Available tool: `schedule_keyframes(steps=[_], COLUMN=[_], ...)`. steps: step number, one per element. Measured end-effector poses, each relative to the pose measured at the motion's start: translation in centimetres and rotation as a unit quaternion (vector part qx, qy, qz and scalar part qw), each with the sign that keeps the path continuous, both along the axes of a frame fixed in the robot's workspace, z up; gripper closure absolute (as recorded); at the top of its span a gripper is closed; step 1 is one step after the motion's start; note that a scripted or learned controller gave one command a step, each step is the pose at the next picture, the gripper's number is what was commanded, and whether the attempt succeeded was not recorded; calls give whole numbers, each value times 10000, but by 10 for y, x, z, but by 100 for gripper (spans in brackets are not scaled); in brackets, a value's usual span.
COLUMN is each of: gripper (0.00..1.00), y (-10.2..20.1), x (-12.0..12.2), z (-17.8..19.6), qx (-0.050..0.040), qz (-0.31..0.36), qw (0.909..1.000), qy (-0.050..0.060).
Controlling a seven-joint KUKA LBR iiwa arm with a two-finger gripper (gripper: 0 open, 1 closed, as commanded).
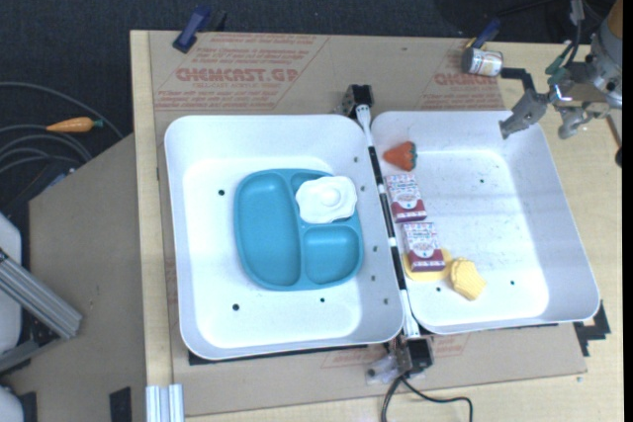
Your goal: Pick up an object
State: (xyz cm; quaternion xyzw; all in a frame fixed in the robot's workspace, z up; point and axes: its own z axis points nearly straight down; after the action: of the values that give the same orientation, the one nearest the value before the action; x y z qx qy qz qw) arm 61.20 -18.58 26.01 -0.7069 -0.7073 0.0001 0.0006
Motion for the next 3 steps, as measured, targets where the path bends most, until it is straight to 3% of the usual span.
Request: schedule_keyframes(steps=[1,2,3], gripper=[0,0,0], y=[-15,44,89], x=[-4,-3,41], z=[-101,-176,-177], qx=[3,7,0], qz=[-6,4,5], qw=[10000,10000,10000], qy=[13,11,66])
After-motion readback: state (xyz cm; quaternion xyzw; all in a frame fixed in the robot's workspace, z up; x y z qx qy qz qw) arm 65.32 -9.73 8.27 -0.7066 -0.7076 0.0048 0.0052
